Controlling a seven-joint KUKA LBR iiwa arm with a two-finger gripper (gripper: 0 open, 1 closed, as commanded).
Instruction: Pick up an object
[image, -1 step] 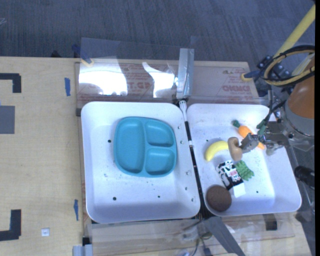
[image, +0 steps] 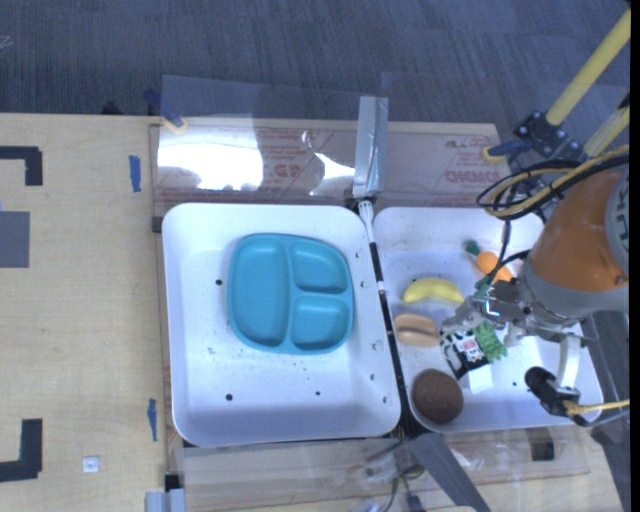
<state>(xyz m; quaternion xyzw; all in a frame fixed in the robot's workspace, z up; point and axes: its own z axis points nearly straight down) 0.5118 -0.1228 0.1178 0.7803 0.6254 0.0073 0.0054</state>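
Observation:
The right bin (image: 425, 232) holds several small items. A yellow banana (image: 432, 291) lies near its left wall, with a tan bread roll (image: 416, 329) just below it. A brown round fruit (image: 437, 396) sits at the bin's front left corner. An orange carrot (image: 486, 262) with a green top lies further back. My gripper (image: 483, 320) hangs low over the middle of this bin, right above a small black-and-white packet (image: 466, 353) with a green piece (image: 491, 345) on it. The wrist hides part of the packet.
The left bin (image: 190, 300) holds a blue divided plate (image: 290, 293). A metal divider (image: 370, 150) and clear sheeting stand behind the bins. Cables (image: 520, 185) and a yellow rod (image: 595, 65) crowd the upper right. A black fitting (image: 545, 388) lies by the arm.

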